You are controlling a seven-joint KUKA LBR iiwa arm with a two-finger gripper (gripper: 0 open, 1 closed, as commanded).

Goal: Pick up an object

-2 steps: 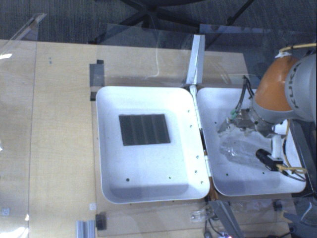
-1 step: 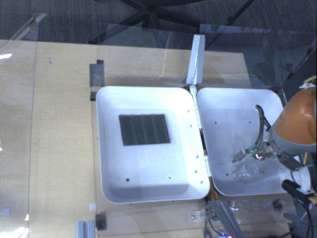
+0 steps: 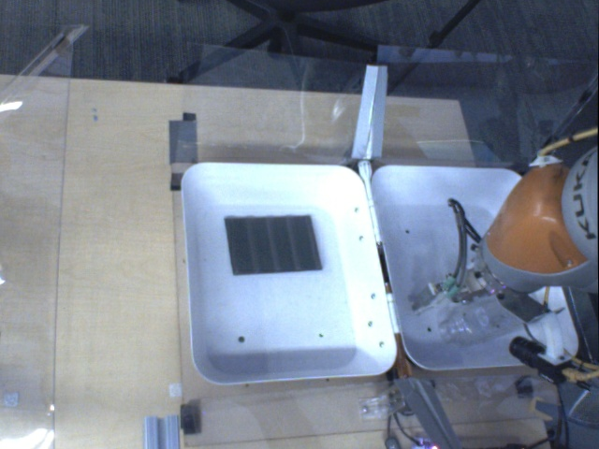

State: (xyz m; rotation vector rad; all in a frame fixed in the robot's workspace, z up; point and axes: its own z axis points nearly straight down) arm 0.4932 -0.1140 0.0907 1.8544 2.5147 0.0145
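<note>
One dark ribbed pad (image 3: 273,244) lies flat; the tool's (image 3: 456,293) state is unclear.

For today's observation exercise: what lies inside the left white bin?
Inside the left bin, one dark ribbed rectangular pad lies flat. Whatever is beneath the pad is covered.

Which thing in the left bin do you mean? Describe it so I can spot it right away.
Of the two white bins, take the left bin, away from the arm. In its upper middle lies a dark grey ribbed rectangular pad, flat on the floor, the lone dark slab there.
</note>
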